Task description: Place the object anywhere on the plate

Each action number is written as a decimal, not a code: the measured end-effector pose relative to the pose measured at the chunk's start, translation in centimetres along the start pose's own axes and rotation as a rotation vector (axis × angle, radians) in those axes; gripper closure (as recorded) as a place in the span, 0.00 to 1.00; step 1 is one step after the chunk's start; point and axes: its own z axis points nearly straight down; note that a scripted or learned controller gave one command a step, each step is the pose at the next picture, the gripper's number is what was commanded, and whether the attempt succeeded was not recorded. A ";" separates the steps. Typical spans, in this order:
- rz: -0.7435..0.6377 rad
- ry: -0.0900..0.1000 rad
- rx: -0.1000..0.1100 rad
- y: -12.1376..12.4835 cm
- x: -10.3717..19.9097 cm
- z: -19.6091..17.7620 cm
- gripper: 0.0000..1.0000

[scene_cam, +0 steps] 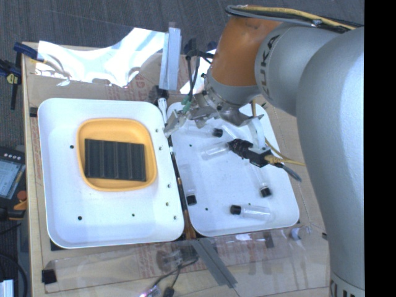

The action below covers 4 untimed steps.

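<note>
Gripper point(185, 113) hangs over the right bin point(213, 224), fingers too hidden to tell, away from the yellow plate point(114, 181).

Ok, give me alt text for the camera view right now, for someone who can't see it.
The grey arm reaches over the right bin, which holds small clear vials. The left bin holds a yellow plate with a dark ridged centre.

Plastic bins, clear vials and a metal arm

Both white bins point(62, 184) look like smooth, faintly glossy moulded plastic; the yellow plate point(114, 135) seems matt plastic with a dark ribbed centre. The vials point(250, 211) are clear and shiny with black caps. The arm point(322, 85) has a satin grey shell, and crinkled foil point(117, 57) gleams behind.
</note>
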 end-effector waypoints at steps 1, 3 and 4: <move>-0.272 0.001 0.001 1.8 5.5 0.7 0.00; -0.272 0.001 0.001 1.8 5.5 0.7 0.00; -0.272 0.001 0.001 1.8 5.5 0.7 0.00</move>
